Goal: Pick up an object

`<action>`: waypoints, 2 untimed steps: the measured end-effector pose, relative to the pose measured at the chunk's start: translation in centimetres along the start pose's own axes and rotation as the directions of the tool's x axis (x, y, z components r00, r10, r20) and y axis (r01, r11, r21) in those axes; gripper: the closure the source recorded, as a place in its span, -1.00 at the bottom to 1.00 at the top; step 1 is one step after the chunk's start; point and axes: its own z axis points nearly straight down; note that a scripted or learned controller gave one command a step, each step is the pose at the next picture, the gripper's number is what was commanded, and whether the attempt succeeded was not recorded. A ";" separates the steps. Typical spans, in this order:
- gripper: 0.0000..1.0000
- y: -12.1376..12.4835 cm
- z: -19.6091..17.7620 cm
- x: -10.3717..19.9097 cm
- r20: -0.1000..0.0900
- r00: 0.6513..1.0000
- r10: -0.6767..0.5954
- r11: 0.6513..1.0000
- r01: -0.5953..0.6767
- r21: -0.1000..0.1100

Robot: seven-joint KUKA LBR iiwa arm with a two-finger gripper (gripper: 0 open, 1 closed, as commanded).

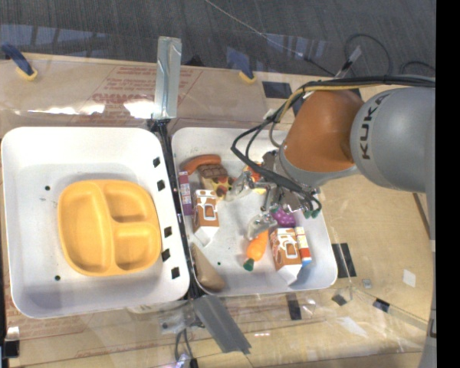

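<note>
In the right-hand bin (316, 276) the action is all crowded toward the middle and near edge, and the arm (383, 136) is reaching in from the right, its orange band (320, 133) sitting above the wrist and black cables looping off it. The jaws (274, 209) hang low over the bin floor, just above a small purple item (284, 218) — how far they are parted, I cannot tell, since the wrist hardware and cabling crowd that spot, and nothing can be seen gripped between them.

Right below lies a toy carrot (256, 248), the nearest candidate for a pick. Its long axis runs on a diagonal: the orange body points up and to the right, toward the jaws, and the green end points down and to the left. Just beside it on the right is a small carton (287, 249), lying flat with its long axis running roughly up and down the view. A second small carton (206, 208) lies near the bin's left wall, and above it sits a hot-dog toy (201, 162), long axis nearly level across the view. A brown item (207, 274) rests in the bin's near left corner, tilted along the wall.

Over in the left bin (23, 159) there is a yellow divided tray (107, 225) — lying flat, well apart from the arm. Both bins sit side by side on the tabletop (383, 259).
</note>
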 end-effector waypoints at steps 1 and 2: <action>-1.00 2.6 -0.1 -6.8 0.002 0.989 -0.146 0.989 0.146 0.000; -1.00 2.1 -0.1 1.3 0.001 0.966 -0.260 0.966 0.260 0.000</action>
